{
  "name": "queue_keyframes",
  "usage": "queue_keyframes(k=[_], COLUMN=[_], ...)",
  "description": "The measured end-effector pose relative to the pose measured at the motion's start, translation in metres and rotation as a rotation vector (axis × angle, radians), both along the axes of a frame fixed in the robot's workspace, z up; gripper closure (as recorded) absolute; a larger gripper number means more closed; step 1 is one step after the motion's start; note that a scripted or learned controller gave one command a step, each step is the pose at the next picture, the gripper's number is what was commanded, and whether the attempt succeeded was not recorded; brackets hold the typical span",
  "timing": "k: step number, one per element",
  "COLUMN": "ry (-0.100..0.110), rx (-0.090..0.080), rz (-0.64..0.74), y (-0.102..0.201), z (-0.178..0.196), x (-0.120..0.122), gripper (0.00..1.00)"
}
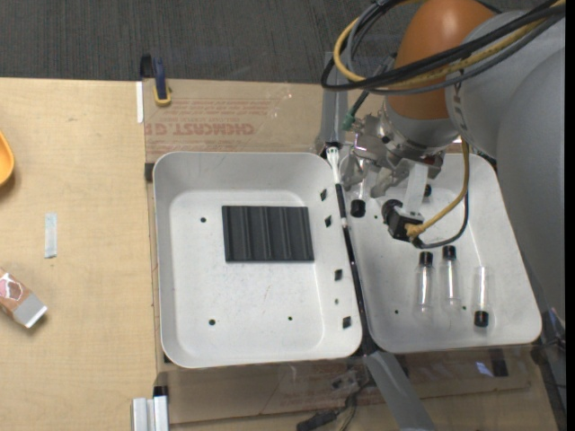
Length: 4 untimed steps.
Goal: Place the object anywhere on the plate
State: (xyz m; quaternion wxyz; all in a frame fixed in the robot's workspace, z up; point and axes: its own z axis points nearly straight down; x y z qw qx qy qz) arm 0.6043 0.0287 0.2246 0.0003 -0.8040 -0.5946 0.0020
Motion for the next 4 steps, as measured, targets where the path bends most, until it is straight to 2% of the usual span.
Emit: queue_keyframes(k=[1,2,3,4], ry=[0.002,0.0,0.001,-0.001], rx=[-0.001,-0.002,-0.002,-0.002], rz=[-0.064,-0.032,0.066,-0.216], y=[0.083,0.161,0.196,0.199], z=[-0.053,0.029,-0.08,-0.014], x=[-0.015,-0.006,0.037,0.055], gripper=[1.0,1.0,1.0,1.0])
